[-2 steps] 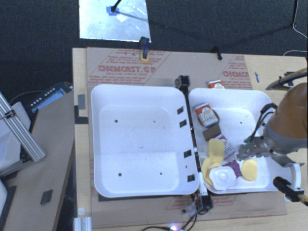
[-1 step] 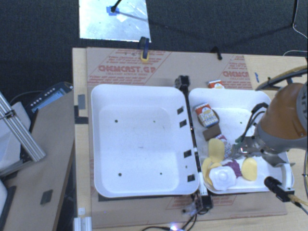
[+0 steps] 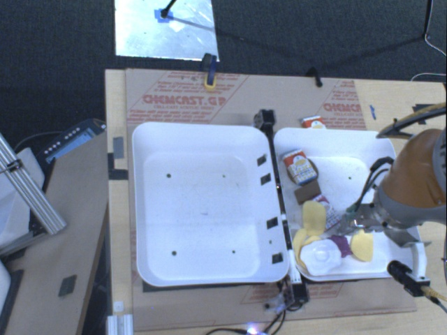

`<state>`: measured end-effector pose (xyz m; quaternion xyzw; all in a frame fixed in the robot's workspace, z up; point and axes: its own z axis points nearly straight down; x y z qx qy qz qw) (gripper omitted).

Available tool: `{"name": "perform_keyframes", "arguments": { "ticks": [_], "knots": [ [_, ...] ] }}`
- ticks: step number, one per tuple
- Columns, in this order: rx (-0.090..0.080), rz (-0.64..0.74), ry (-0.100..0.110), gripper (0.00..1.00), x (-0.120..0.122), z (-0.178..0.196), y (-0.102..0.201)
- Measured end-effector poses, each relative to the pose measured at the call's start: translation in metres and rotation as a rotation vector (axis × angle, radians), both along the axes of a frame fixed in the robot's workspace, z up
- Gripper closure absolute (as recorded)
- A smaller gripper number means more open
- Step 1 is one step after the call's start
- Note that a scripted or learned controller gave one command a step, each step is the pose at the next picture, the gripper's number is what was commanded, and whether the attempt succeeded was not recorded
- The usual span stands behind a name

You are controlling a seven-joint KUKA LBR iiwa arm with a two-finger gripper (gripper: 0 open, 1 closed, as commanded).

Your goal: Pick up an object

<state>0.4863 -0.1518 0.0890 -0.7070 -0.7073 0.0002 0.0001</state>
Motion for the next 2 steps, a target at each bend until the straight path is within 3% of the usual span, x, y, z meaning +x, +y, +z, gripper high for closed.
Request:
{"name": "perform_keyframes", "arguments": {
  "ticks": [1,2],
  "knots": [
    [-0.003,-0.001,-0.005,1.00,0.016,0.030,-0.032],
    [0.001,0.007,-0.005,1.00,0.001,0.076,0.013]
  ]
}}
